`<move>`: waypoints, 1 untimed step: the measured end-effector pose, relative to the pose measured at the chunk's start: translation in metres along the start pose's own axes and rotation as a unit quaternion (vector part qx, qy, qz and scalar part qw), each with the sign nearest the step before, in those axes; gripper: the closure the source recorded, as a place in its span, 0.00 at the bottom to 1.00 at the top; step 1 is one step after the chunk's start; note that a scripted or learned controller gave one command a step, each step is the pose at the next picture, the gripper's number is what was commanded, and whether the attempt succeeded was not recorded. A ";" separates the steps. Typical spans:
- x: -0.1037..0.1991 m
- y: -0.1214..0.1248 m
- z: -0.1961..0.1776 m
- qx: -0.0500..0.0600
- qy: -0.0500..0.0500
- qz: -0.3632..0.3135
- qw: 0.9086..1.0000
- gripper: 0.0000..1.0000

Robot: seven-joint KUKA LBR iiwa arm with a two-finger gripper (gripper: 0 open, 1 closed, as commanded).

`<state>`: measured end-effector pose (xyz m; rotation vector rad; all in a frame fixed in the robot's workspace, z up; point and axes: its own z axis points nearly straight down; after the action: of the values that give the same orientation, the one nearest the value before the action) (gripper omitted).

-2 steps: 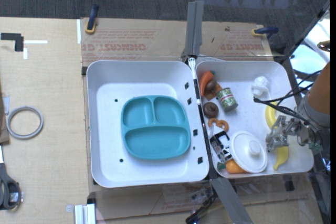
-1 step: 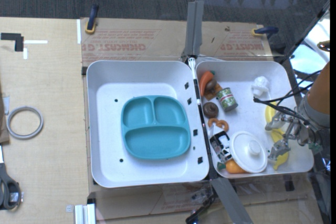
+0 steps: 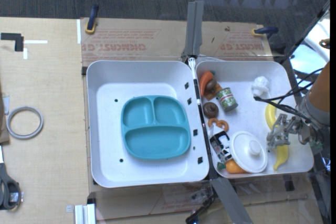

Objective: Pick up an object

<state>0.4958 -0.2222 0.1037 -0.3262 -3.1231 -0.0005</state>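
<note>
My gripper (image 3: 280, 132) hangs over the right side of the right bin (image 3: 294, 86), reaching in from the right edge of the view. It sits directly over the middle of a yellow banana (image 3: 281, 157), whose two ends show above and below it. Whether it touches the banana is unclear. Just left of it lies a white round lid with a knob (image 3: 250, 151). Further left are a green can (image 3: 227, 98), a brown donut (image 3: 210, 109), an orange pretzel shape (image 3: 219, 124) and an orange carrot-like piece (image 3: 206, 80).
A teal divided plate (image 3: 155, 127) lies in the left bin (image 3: 100, 113). A white crumpled object (image 3: 260, 84) sits at the right bin's back. A black-and-white item (image 3: 220, 144) and an orange piece (image 3: 233, 167) lie near its front left. Black cables (image 3: 283, 96) trail across its right side.
</note>
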 end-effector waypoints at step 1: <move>0.000 0.000 0.000 0.000 0.000 0.000 1.000 0.00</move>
<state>0.4958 -0.2220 0.1036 -0.3258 -3.1231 -0.0009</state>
